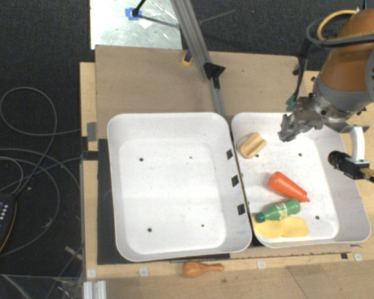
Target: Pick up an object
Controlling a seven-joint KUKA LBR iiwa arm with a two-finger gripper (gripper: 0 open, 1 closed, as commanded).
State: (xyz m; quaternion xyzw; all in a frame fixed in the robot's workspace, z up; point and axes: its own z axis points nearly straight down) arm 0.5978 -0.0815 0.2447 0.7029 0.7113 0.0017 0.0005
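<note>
Hovering over the right bin (346,229), the gripper (288,131) appears to be at the approach step, with nothing seen between its fingers; whether they are open or shut cannot be told. The nearest object, a tan block (251,145), lies just to the gripper's left near the bin's back corner. An orange cone (287,186), a green bottle (278,210) and yellow pieces (282,229) lie farther forward. The next move likely calls for shifting over the block, then descending.
</note>
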